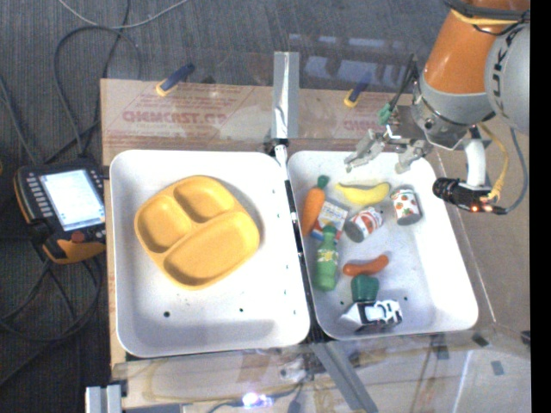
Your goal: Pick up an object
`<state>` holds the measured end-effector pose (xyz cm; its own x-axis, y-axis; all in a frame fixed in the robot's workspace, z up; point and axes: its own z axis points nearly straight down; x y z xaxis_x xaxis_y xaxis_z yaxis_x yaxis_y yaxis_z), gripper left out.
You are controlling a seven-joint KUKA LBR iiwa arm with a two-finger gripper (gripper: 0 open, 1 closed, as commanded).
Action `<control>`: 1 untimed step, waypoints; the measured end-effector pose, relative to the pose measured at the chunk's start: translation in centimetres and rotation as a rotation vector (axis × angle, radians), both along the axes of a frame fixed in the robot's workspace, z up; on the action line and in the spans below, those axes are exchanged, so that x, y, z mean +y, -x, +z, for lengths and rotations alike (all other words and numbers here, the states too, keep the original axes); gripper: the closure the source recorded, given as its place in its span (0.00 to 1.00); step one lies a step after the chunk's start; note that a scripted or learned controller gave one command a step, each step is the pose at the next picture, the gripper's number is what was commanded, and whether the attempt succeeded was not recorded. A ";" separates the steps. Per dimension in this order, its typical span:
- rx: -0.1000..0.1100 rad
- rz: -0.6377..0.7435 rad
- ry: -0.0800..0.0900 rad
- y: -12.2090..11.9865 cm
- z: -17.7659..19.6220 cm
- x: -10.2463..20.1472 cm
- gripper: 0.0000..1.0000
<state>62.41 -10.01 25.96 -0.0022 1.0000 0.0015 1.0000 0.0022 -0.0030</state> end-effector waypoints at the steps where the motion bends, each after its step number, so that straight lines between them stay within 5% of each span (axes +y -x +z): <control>1: 0.000 0.178 0.002 1.4 -6.8 -5.2 0.00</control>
